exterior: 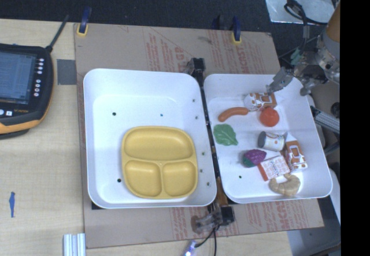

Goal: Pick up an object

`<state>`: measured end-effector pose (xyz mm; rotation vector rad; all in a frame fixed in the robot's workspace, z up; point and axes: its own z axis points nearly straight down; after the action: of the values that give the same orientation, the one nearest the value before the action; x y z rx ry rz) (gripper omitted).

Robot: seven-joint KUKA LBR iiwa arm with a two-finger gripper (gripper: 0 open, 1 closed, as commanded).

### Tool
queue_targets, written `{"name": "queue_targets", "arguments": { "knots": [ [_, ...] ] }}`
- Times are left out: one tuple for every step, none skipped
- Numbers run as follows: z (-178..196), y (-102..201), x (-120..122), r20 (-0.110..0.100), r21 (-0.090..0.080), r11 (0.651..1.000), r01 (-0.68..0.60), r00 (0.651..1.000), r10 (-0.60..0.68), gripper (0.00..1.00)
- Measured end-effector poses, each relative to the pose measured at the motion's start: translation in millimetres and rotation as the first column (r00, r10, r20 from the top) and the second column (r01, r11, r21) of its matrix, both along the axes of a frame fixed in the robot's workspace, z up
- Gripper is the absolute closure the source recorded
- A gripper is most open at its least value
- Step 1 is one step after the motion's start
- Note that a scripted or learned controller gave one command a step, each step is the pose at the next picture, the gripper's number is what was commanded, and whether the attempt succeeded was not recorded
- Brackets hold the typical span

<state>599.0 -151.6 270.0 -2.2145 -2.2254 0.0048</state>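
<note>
The right bin [231, 185] holds several small items: an orange sausage [233, 114], a red tomato [269, 117], a white-and-orange carton [260, 100], a green leaf [225, 134], a grey-and-white can [272, 140], a purple piece [253, 158], a second carton [293, 155], a red-and-white packet [274, 167] and a tan bread roll [286, 185]. My gripper [288, 88] hovers over the bin's far right corner, just right of the first carton. It is open, with nothing between its fingers.
The left bin [104, 93] holds a yellow divided tray [160, 162]. A tablet-like controller [20, 87] lies on the bench at far left. Clamps [236, 26] pin the cardboard sheet under the bins.
</note>
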Motion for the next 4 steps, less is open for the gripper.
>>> {"name": "queue_targets", "arguments": {
  "knots": [
    [-159, -28, -47, -0.003, 0.001, 1.000, 0.000, 1.000, 0.000, 0.00],
    [-172, 1, 29, 0.001, 0.000, 1.000, -0.001, 1.000, 0.001, 0.00],
    [-179, 42, 51, -0.028, -0.003, 1.000, 0.009, 1.000, -0.010, 0.00],
    [-178, -20, -20, -0.001, -0.001, 1.000, 0.001, 1.000, -0.001, 0.00]
  ]
}}
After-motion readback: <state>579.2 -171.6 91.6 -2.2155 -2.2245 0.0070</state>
